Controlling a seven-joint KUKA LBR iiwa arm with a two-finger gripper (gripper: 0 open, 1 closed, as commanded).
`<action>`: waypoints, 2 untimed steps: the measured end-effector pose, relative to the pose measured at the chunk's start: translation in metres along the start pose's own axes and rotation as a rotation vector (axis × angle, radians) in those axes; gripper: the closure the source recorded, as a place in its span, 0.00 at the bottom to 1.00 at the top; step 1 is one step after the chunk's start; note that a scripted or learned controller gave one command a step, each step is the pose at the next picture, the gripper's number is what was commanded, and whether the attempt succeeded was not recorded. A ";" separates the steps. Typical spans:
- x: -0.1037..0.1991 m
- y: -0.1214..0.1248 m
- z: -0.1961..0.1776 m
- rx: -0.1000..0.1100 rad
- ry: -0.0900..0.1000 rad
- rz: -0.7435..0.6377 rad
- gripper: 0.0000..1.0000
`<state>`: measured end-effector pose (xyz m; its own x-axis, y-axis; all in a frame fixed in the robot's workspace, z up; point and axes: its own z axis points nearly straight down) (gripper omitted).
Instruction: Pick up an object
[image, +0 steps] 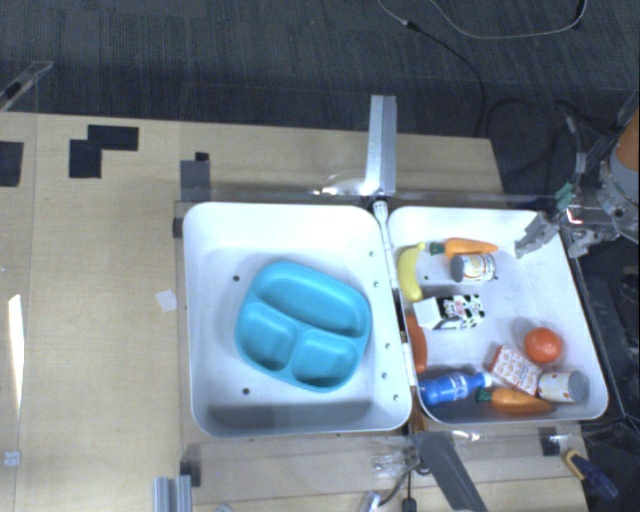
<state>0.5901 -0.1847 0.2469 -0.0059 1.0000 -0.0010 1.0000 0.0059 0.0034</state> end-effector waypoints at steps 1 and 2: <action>0.052 -0.059 0.046 0.001 0.001 0.031 0.00; 0.073 0.002 0.157 -0.006 0.000 0.106 0.00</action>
<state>0.5922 -0.1116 0.0898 0.1004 0.9949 -0.0004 0.9949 -0.1004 0.0094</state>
